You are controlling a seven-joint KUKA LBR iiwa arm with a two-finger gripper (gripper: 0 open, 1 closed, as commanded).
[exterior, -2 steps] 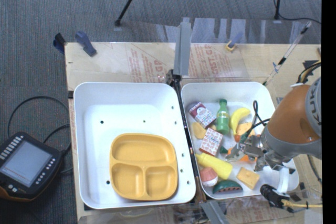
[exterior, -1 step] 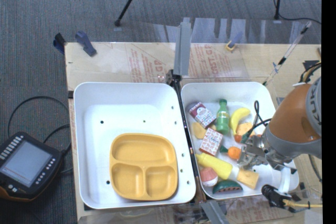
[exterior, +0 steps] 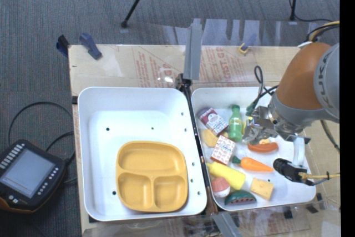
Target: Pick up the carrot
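Right bin (exterior: 288, 188): carrot (exterior: 256, 164) just below end effector (exterior: 256, 131) (seemingly apart).

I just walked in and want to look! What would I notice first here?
Probably the big yellow tray lying in the left bin. Then the pile of toy food in the right bin, with the carrot near its middle. The robot arm reaches in from the right, just above that carrot.

Arm (exterior: 310, 83) enters from the right edge, grey links with an orange band above the wrist. Wrist pitched downward and leftward over the right bin. Gripper (exterior: 256, 131) sits low at the end of the wrist, cabling looped above it. Finger spacing not discernible from this angle
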